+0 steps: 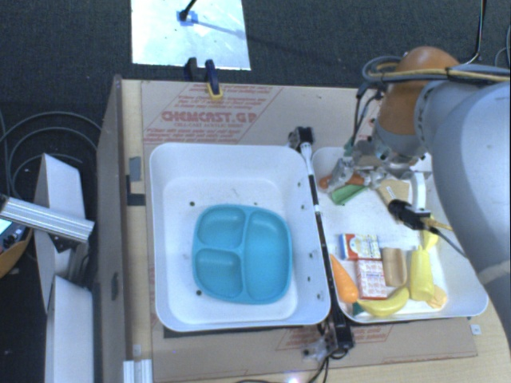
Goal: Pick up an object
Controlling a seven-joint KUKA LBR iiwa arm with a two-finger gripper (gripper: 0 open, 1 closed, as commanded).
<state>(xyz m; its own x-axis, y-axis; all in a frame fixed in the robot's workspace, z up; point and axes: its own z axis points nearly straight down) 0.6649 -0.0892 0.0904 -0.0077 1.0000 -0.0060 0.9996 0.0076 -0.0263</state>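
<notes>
My gripper (350, 171) hangs low over the back left corner of the right bin (471, 298). Just beneath and in front of it lies a green piece (348, 191), and a small orange piece (325, 181) sits beside it against the bin wall. A beige block (390, 191) lies just to the right. Nearer the front are a carrot (343, 279), a banana (386, 303), two red and white boxes (362, 247), a tan block (394, 266) and a yellow piece (422, 271). I see nothing held.
The left bin (172, 214) holds a blue divided plate (241, 252). A thin black and white divider (313, 190) runs between the bins. The arm's large grey body (471, 158) covers the right bin's back right part.
</notes>
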